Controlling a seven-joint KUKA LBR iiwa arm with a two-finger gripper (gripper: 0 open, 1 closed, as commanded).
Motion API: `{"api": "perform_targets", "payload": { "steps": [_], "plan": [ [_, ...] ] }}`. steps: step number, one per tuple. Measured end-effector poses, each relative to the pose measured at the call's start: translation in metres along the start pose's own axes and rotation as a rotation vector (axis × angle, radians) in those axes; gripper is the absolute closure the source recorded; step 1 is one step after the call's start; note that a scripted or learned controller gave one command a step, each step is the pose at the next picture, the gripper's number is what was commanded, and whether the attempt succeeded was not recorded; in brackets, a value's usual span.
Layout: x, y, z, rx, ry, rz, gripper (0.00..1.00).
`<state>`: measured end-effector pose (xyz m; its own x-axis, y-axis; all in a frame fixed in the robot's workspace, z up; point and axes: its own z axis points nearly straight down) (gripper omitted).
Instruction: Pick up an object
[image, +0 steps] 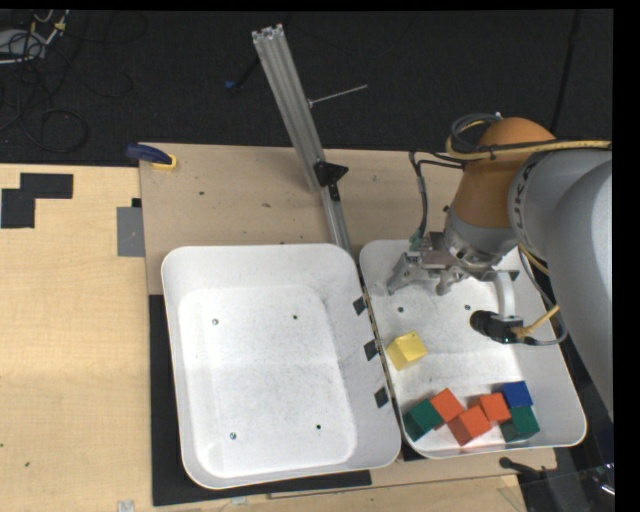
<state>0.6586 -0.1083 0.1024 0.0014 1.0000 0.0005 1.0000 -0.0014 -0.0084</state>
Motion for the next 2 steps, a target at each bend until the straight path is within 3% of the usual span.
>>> {"api": "perform_targets", "payload": {
  "steps": [1, 2],
  "plan": [
    [-0.001, 0.001, -0.014, -0.005, 0.000, 0.005, 1.00],
    [-0.010, -0.001, -0.066, -0.012, -0.002, -0.001, 1.00]
  ]
}}
